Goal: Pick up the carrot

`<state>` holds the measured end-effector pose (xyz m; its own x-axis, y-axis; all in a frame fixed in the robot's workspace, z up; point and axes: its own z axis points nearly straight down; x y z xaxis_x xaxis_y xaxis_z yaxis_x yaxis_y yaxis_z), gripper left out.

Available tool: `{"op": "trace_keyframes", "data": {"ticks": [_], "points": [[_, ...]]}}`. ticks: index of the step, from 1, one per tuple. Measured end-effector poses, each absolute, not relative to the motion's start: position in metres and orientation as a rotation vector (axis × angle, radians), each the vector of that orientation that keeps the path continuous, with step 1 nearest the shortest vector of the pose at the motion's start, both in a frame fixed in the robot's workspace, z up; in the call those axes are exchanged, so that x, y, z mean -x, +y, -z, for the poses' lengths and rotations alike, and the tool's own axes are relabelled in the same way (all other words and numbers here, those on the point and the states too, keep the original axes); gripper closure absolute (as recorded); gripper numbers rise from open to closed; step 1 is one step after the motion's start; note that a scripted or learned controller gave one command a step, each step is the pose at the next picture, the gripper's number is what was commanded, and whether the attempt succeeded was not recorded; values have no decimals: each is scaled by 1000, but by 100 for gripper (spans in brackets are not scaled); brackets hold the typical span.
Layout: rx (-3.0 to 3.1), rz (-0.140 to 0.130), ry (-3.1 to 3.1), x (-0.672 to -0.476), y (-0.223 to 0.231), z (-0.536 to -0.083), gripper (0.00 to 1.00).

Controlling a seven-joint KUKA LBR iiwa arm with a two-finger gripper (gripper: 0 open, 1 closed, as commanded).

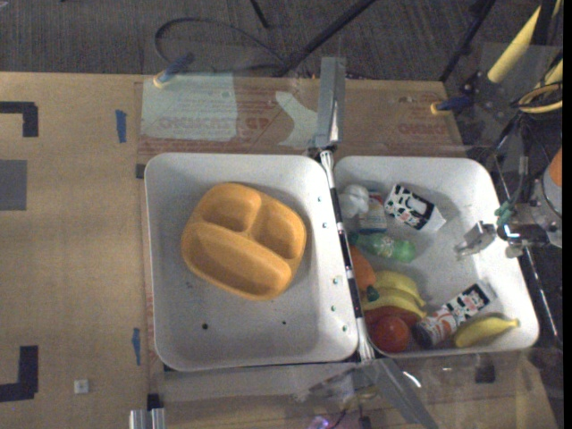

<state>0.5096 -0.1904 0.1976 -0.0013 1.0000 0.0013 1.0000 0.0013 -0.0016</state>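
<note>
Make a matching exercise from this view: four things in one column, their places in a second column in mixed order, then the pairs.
Things:
1. yellow divided plate
2. tomato
3. gripper
4. lone banana

Places:
A. right bin, front right corner
B. left bin
C. right bin, front left corner
D. right bin, near its right edge, above the floor

Pairs: 1-B, 2-C, 3-D, 4-A
</note>
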Motion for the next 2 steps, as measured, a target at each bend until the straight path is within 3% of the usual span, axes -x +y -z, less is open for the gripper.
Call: {"op": "trace_keyframes", "data": {"ticks": [1, 2], "points": [[2159, 6, -2289, -495, -154, -86, 0], [1824, 2, -2564, -529, -213, -121, 0]]}}
